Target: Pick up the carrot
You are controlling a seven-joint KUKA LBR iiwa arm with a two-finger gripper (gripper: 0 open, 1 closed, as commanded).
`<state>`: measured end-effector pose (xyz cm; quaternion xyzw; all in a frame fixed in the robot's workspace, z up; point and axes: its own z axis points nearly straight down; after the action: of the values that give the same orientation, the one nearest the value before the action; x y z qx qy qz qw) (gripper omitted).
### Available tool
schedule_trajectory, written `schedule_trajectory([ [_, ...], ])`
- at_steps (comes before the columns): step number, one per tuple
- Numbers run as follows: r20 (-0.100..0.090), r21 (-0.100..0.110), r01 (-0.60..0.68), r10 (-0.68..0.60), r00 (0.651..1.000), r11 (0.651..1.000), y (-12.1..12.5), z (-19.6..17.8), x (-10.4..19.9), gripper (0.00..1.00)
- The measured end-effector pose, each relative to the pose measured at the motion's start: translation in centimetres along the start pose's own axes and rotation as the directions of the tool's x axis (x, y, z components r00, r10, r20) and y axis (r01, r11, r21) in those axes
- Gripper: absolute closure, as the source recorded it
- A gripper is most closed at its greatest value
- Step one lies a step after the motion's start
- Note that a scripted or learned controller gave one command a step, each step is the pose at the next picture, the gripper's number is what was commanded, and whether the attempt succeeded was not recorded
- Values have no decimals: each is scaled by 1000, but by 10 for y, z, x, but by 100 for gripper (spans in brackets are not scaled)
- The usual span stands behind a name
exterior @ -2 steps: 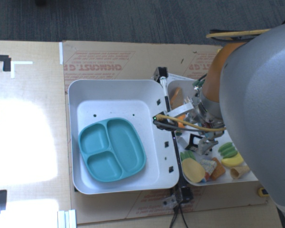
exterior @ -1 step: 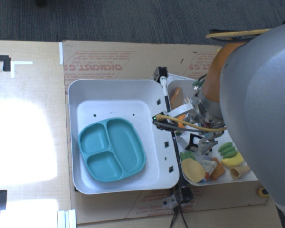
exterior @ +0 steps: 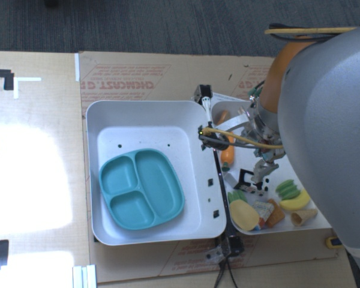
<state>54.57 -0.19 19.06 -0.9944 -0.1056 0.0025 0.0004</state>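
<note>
Carrot (exterior: 228, 155) in right bin, just left of claw (exterior: 261, 171); claw's grip state unclear

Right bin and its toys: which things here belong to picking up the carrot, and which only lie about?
For the job:
carrot, orange, in the right bin
gripper

Lying about:
teal divided plate in the left bin
banana
green toy

Carrot in the right bin, near its left wall

The carrot (exterior: 228, 155) is small and orange, a short stubby piece that stands almost along the 12-to-6 o'clock line. It lies at the 9 o'clock side of the right bin (exterior: 300, 224), just beside the wall between the bins; yellow cables cover its upper end.
</note>
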Motion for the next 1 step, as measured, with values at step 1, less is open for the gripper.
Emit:
schedule_trajectory([
  [1,1,0,0,0,1000,1000,0,0,0,0],
])
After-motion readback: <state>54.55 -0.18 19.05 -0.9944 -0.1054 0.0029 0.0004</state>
